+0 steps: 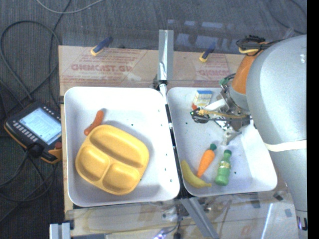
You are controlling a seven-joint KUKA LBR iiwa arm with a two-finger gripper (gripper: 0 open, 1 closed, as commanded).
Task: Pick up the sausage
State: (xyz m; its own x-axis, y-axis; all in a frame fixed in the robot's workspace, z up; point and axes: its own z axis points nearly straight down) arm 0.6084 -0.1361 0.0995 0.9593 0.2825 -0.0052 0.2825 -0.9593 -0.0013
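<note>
Sausage [94, 122] lies beside yellow tray [112, 158] in left bin [79, 96].

Grey arm [279, 113], wrist angled downward

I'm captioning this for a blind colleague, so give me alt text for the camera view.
A sausage lies in the left bin beside a yellow divided plate, while the grey robot arm reaches over the right bin. That bin holds a carrot, a banana, a green bottle and a small carton.
</note>
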